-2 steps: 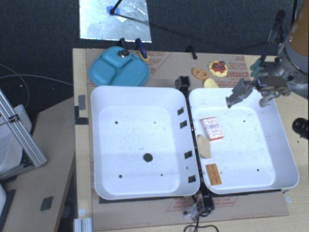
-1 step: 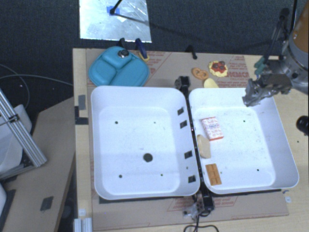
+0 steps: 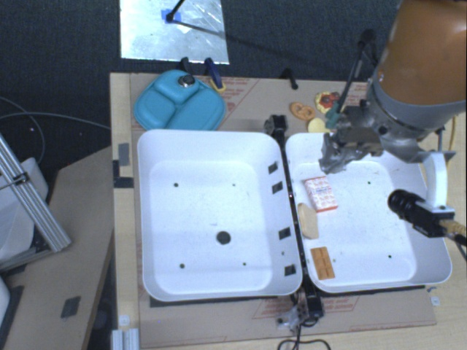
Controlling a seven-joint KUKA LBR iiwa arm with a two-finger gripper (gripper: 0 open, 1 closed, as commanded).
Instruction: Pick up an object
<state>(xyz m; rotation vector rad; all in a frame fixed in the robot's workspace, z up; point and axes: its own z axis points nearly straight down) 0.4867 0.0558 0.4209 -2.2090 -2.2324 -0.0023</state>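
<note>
Gripper (image 3: 332,165) above right bin (image 3: 430,268), near red box (image 3: 319,193). Can't tell if shut or holding. Might drop beside box, miss it.

Grey arm (image 3: 408,115), broad orange band (image 3: 427,42), black cable (image 3: 355,68).

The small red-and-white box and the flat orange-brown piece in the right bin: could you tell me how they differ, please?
The red-and-white box is pale with red print; the orange-brown piece is one plain colour. The box is squarish, the piece narrower and longer. The box lies in the middle of the right bin, just below the gripper; the piece lies near the bin's front left corner. Both lie flat on the bin floor, untouched.
</note>
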